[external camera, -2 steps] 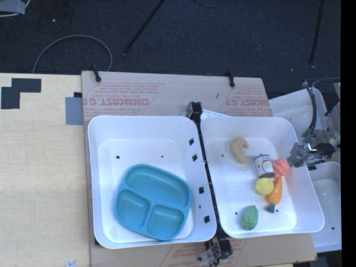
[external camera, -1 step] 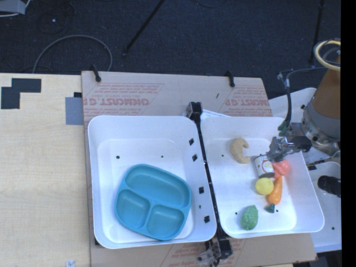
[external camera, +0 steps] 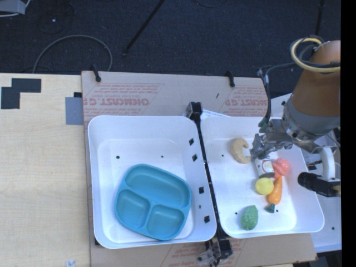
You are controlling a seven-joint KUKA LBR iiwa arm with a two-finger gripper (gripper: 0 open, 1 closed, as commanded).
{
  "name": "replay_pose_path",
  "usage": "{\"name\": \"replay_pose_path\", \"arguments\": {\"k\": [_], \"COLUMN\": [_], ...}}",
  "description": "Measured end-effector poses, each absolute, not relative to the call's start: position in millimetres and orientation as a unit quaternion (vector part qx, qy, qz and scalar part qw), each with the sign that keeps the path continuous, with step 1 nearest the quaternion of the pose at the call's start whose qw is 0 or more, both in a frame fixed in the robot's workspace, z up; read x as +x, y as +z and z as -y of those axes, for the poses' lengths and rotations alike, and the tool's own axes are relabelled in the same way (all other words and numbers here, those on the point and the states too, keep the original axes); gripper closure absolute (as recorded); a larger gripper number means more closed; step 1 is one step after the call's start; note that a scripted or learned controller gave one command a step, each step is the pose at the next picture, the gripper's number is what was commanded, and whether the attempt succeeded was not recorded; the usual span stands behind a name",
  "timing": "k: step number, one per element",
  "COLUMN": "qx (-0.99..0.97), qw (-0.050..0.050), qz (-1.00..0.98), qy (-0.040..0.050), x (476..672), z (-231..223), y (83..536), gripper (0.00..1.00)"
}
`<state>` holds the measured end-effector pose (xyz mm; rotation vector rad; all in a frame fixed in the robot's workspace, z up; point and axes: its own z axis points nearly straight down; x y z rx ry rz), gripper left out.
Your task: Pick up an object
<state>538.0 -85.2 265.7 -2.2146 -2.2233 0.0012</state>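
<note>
We see the carrot point(external camera: 276, 189) in the right bin point(external camera: 311, 224), long axis near-upright, tip toward the front edge. We cannot tell the gripper's point(external camera: 261, 149) opening.

Left bin point(external camera: 103, 149): one blue sectioned tray point(external camera: 153, 201), lying flat toward the front. Both bins rest on a cardboard sheet point(external camera: 139, 93) with red print. Wooden bench point(external camera: 39, 177) to the left; black cables point(external camera: 67, 43) on dark floor behind.
</note>
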Motion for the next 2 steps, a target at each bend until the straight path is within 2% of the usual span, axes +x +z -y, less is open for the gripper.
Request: {"name": "replay_pose_path", "arguments": {"k": [1, 2], "qx": [-0.705, -0.705], "qw": [0.003, 0.002], "qz": [0.709, 0.709], "qy": [0.0012, 0.0003], "x": [545.6, 552.2], "z": [26.7, -23.5], "y": [249.4, 253.3], "gripper": [1.0, 1.0]}}
